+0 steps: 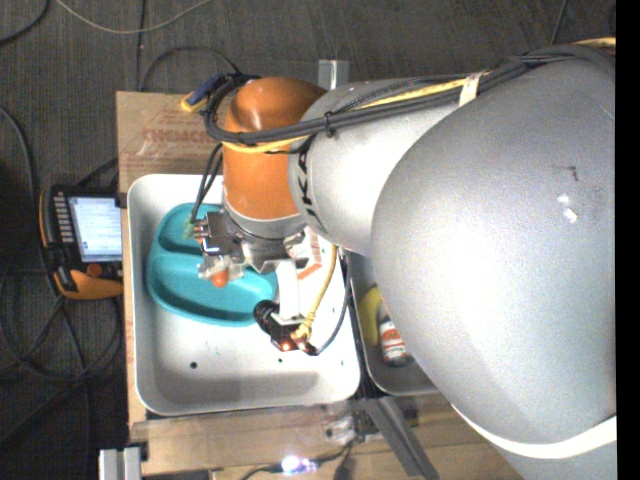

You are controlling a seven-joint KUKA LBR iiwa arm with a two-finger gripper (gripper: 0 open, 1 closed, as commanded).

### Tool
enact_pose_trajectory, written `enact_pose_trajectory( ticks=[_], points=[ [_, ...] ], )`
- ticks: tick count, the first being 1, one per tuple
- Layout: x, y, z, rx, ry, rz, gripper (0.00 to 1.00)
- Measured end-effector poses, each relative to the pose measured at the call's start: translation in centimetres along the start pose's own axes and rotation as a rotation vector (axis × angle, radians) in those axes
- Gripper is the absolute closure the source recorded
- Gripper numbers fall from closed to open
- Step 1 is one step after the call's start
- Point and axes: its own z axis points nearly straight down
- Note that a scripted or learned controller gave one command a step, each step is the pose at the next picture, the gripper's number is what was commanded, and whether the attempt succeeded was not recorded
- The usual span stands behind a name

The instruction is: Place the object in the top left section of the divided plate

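Observation:
A teal divided plate (176, 270) lies in the left part of the left white bin (205, 373). My gripper (226, 259) hangs over the plate's right half, below the orange wrist band (262, 158). A small orange object (218, 277) shows just under the gripper, over the plate; whether it is held or resting on the plate I cannot make out. The arm's body hides much of the plate's right side and its dividers.
The big grey arm covers the right of the view and most of the right bin (372, 376), where a yellow and red bottle-like item (386, 334) peeks out. A pendant with a lit screen (86, 230) sits left of the bench. Cables hang off the wrist.

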Motion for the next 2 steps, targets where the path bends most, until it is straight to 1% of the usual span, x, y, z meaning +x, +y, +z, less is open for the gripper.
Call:
enact_pose_trajectory(
  ticks=[1,2],
  points=[
    [-0.8,3.5,-1.6,-0.004,-0.001,-0.250,1.00],
    [1.3,2.2,-10.0,-0.004,0.000,-0.315,1.00]
  ],
)
